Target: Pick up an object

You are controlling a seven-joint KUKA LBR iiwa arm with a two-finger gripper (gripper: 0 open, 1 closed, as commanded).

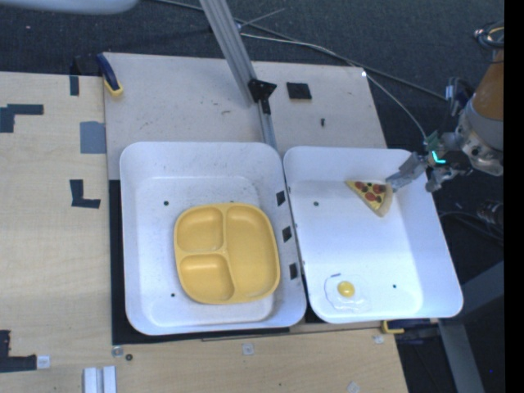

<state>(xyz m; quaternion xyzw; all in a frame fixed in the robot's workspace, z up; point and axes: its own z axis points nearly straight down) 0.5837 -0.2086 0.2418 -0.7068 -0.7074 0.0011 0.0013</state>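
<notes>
A toy pizza slice (370, 194) lies near the far right of the right bin (426, 244). A toy fried egg (345, 290) rests by that bin's front edge. My gripper (417, 178) hovers over the right bin's far right rim, just right of the pizza slice. It is open, with one grey finger (403, 173) pointing toward the slice's crust and nothing between the fingers. A yellow divided plate (227, 252) sits in the middle of the left bin (147, 219).
A slanted metal post (233, 43) rises behind the bins. Cables run across the dark floor at the back right. A blue and yellow clamp (109, 75) sits at the bench's far left corner.
</notes>
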